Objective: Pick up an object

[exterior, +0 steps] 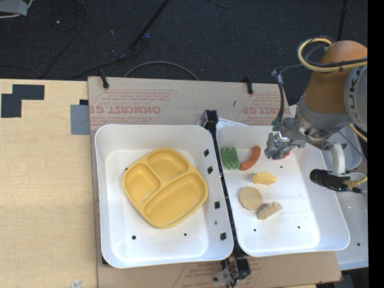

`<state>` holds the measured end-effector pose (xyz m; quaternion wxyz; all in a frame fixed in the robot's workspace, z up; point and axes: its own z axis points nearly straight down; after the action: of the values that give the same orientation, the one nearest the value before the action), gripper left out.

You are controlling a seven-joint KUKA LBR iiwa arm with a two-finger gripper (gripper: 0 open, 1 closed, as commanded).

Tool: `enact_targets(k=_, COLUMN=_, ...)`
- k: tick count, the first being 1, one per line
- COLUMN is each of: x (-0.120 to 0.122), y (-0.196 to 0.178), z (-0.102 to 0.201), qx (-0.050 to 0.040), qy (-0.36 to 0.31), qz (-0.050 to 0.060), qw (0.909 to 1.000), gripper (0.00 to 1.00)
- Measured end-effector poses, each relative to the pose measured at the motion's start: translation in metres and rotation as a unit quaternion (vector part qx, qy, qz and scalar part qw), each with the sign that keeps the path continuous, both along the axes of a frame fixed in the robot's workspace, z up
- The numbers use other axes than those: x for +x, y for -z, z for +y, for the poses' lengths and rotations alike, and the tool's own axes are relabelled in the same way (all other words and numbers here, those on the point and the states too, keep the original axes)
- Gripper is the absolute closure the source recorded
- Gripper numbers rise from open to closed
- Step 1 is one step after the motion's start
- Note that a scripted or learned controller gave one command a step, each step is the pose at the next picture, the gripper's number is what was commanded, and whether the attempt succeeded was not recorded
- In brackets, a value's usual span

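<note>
Orange sausage-shaped toy [251, 158] in the right white bin [324, 233], just left of the claw [277, 149].
You cannot tell whether the claw is apart or together. Descending from here, it could graze the sausage's end and roll it toward the ridged green toy [230, 158].

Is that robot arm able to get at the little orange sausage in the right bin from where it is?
Probably yes. The end effector hangs just right of the orange sausage, nothing lies over it, and the green piece sits apart on its far side.
</note>
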<state>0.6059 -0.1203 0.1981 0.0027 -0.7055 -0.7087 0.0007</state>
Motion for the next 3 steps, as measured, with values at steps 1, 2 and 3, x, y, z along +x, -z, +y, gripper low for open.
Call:
enact_targets(k=1, x=-0.005, y=-0.003, z=0.043, qx=-0.0004, qy=0.000, qz=0.000, qw=1.0000, gripper=1.00)
enact_targets(k=2, x=-0.018, y=-0.014, z=0.102, qx=-0.0003, qy=0.000, qz=0.000, qw=1.0000, gripper=1.00)
enact_targets(k=3, x=-0.042, y=-0.017, z=0.155, qx=-0.0005, qy=0.000, qz=0.001, qw=1.0000, gripper=1.00)
